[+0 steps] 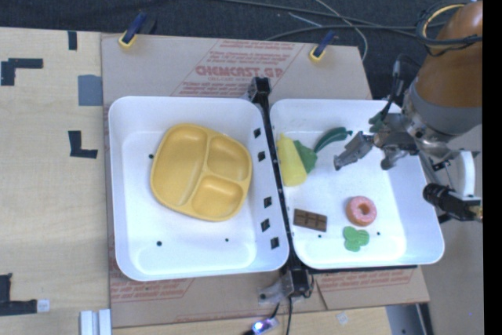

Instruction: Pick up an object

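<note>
The right bin (408,243) holds a yellow corn cob with green husk (293,160), a green pepper (331,138), a pink donut (361,209), a brown chocolate bar (309,220) and a green broccoli piece (355,238). My gripper (369,154) hangs over the right bin's upper right part, open, its two grey fingers (350,152) spread with nothing between them. It is right of the pepper and above the donut.
The left bin (125,184) holds a yellow sectioned plate (201,171). A black divider (271,184) runs between the bins. Yellow clamps (132,31) hold the cardboard at the back. Cables cross the dark floor behind.
</note>
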Robot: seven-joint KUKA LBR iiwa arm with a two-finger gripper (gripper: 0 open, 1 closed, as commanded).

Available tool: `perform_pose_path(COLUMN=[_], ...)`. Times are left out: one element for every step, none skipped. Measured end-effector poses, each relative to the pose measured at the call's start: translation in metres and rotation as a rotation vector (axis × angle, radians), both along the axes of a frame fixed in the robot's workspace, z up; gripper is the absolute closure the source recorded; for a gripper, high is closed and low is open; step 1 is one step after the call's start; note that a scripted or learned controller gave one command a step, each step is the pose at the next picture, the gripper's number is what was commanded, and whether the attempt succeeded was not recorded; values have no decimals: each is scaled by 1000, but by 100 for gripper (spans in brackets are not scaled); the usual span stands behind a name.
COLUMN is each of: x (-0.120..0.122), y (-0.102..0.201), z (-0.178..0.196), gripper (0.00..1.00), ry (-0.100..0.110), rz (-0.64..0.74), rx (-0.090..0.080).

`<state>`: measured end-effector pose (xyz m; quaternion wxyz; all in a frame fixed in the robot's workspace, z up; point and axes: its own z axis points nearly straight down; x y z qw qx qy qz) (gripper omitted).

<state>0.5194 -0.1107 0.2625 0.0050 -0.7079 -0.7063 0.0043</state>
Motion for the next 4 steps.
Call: perform_pose_path(x=[2, 4, 1, 6], y=[0, -1, -2, -3], z=[6, -38, -103, -149], gripper=[0, 0, 0, 0], ry=[-11, -7, -5, -6], rz=[3, 3, 2, 3], rx=[-1, -1, 0, -1])
